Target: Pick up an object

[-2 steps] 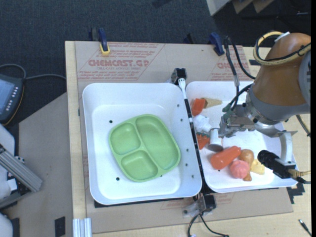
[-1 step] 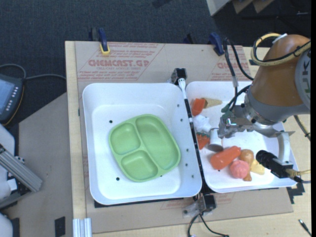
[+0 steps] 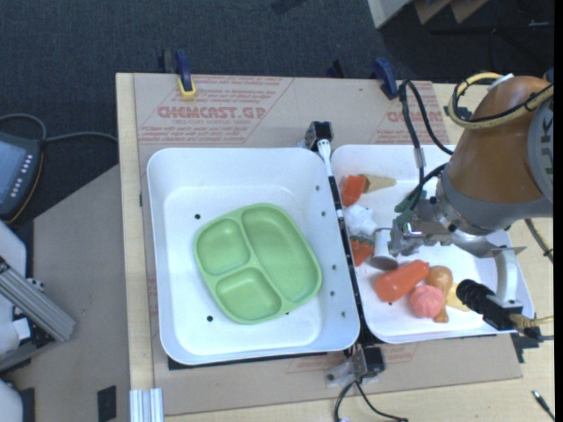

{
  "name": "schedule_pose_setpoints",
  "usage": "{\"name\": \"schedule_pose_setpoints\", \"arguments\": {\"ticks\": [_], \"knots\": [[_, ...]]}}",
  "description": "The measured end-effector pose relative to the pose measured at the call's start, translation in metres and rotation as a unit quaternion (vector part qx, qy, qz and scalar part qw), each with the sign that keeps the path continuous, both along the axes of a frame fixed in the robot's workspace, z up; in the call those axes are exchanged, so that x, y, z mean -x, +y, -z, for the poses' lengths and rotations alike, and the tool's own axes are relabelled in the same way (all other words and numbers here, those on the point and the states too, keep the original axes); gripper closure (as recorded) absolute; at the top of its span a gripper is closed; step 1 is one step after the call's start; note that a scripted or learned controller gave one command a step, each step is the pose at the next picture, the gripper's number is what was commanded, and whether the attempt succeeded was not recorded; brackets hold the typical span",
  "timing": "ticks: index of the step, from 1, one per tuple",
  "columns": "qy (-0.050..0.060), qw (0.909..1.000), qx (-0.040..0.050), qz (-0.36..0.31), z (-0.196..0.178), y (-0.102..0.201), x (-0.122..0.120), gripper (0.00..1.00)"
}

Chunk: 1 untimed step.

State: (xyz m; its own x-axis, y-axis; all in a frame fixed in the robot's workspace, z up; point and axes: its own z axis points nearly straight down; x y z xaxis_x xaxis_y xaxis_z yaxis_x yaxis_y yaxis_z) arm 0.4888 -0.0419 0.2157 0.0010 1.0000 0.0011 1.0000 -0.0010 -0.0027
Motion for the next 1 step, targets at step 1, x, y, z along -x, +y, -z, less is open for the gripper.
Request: {"name": "schedule_pose_setpoints", "arguments": {"ticks": [1], "knots": [[-0.003,1.0000,0.0008,-0.001,-0.0035,0.0023,-0.0125,1.00]]}}
